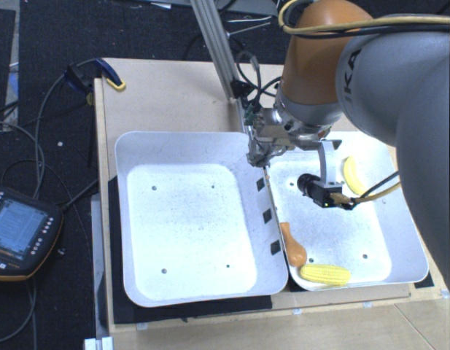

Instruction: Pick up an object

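Arm (385,71): bulky smooth grey tube, glossy orange band (319,42) above the wrist, bent down from the right.
Bins: shallow white plastic trays with rounded corners, left bin (184,221) and right bin (359,232).
Gripper (265,155): low over the right bin's far inner corner (open or closed: cannot tell).
Corn cob (325,273): knobbly yellow, by the right bin's near rim.
Orange piece (292,248): smooth, pear-shaped, just beside the cob.
Yellow piece (351,173): curved, in the right bin.
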